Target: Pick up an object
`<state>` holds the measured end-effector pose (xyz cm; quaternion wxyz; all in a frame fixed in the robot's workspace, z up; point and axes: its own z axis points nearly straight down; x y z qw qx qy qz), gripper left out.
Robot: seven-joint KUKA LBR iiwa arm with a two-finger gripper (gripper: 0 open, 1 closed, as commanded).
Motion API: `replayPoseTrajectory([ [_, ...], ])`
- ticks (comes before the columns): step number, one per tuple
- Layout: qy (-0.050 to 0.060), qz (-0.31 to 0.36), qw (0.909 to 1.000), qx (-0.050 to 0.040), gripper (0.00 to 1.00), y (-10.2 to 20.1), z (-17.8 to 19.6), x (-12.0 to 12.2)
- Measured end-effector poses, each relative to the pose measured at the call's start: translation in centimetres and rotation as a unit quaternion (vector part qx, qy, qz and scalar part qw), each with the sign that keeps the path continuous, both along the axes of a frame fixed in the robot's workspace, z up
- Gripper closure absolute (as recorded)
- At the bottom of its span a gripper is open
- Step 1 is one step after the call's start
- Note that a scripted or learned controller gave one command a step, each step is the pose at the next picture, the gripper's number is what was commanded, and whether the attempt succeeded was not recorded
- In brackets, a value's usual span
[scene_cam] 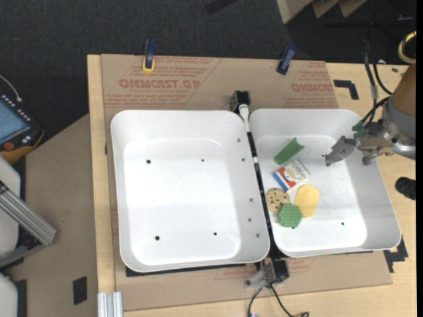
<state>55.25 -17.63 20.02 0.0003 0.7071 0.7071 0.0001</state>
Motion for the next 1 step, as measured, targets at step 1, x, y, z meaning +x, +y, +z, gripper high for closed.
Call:
replayPoseTrajectory([
  [1,0.005,0.0,1.0,0.0027,0.0,3.32,-6.89,-6.61],
])
